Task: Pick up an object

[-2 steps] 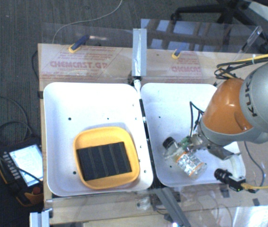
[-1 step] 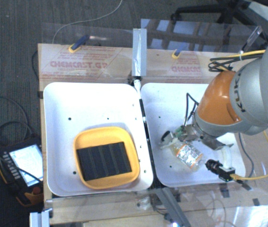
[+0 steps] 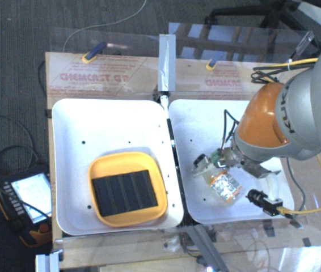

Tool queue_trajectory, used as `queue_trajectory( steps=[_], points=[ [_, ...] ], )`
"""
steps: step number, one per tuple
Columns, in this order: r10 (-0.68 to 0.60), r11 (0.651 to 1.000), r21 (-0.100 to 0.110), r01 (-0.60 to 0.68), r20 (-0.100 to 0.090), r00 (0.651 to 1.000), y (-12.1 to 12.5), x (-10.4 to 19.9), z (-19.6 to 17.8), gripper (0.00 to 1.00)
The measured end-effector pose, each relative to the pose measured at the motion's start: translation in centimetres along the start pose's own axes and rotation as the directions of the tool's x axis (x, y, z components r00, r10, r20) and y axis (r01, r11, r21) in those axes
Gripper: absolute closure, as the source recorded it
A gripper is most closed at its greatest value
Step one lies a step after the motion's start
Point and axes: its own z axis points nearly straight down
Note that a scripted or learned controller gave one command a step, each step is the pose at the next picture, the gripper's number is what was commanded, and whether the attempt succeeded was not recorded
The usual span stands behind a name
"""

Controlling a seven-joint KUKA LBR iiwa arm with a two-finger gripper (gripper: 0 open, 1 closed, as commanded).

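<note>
Two white bins (image 3: 70,123): yellow tray (image 3: 127,188) left, gripper (image 3: 220,162) right over a possibly crumpled packet (image 3: 226,186), grip unclear.

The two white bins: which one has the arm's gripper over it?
The right bin, beside the divider. The gripper sits over it near a small clear packet; the left bin has a yellow tray.

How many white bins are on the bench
2. The left bin holds a yellow tray; the right bin sits beside it, under the arm, which may hide things inside it.
</note>
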Motion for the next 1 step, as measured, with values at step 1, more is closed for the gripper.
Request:
queue_trajectory(
  steps=[1],
  points=[
    [0.133, 0.991, 0.017, -0.133, 0.005, 0.991, 8.2, 1.08, -8.09, 1.0]
  ],
)
